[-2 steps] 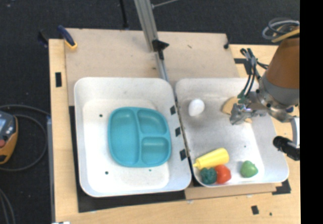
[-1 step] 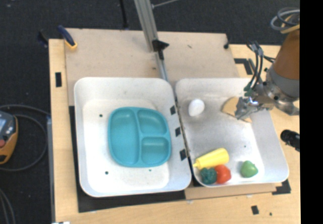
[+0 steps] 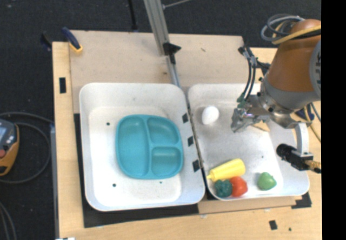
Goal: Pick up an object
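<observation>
White ball [image 3: 210,114] sits just left of the jaws, in the right bin [image 3: 281,179]; nothing gripped, jaw gap too blurry to tell. Prob light, smooth, rolls easily, so pinch across its widest middle. Yellow piece [image 3: 228,169] & green ball [image 3: 265,180] lie below.

The counter [image 3: 124,60] is pale tan wood; both bins are white, the left bin [image 3: 92,141] holding a teal divided plate [image 3: 148,146]. In the right bin [image 3: 254,152] lie a white ball [image 3: 210,114], a yellow piece [image 3: 227,170], a dark green piece [image 3: 222,188], a red-orange one [image 3: 238,185] and a bright green one [image 3: 266,180]
</observation>
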Controlling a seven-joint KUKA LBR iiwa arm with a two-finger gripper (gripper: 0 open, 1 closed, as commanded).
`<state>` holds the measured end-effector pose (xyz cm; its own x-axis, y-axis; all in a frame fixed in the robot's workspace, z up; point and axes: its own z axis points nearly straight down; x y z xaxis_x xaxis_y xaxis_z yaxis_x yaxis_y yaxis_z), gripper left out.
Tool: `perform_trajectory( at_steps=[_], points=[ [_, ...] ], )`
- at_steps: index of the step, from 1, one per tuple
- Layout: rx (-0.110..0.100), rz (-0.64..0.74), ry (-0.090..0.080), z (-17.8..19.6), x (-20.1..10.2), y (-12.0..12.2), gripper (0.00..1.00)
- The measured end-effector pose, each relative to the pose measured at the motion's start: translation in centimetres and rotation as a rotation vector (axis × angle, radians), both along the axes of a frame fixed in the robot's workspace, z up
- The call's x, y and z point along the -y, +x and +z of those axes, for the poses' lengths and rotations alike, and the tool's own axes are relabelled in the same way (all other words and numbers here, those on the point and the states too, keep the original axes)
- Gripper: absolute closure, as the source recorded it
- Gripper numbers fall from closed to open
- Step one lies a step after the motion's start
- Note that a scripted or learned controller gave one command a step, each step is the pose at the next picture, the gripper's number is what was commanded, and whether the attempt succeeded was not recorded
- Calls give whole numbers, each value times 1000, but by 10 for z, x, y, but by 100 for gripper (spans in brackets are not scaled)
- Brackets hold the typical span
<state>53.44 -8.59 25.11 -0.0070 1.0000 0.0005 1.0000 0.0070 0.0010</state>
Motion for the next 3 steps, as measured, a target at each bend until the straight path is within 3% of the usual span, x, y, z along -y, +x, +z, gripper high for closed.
perform_trajectory(
  at_steps=[3],
  points=[
    [1, 1, 1, -8, -149, 3, 100]
  ],
)
